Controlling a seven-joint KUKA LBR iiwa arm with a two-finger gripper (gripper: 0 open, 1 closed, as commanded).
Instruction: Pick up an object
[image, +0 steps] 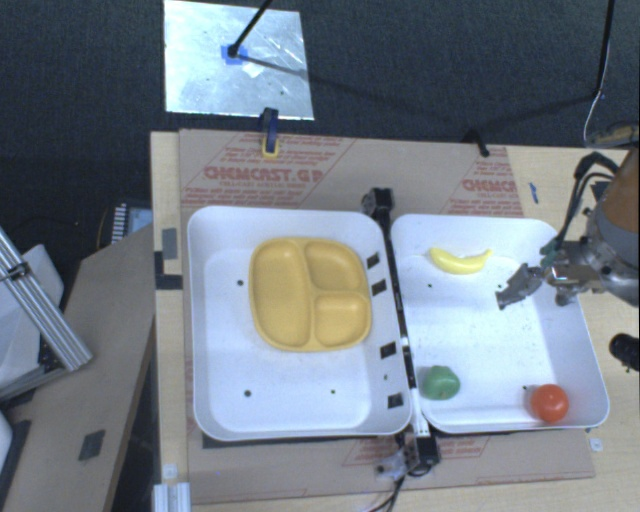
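Near edge of right bin (480, 420): green object (439, 382) at near-left corner, orange-red round one (548, 401) at near-right corner — well apart. Left bin (215, 330) holds yellow divided plate (308, 293), mid-bin. Gripper (518, 287) above right bin's right side, nothing visibly in it — cannot tell how far fingers are parted. Banana (460, 260) far side, left of gripper, apart.

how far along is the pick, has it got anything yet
Nothing looks picked yet. The banana, green object and tomato all lie on the right bin floor, and the yellow divided plate sits in the left bin. In hand: the gripper hovers over the right bin, nearest the banana, with nothing visibly between its fingers. Left: descend, grasp, lift.
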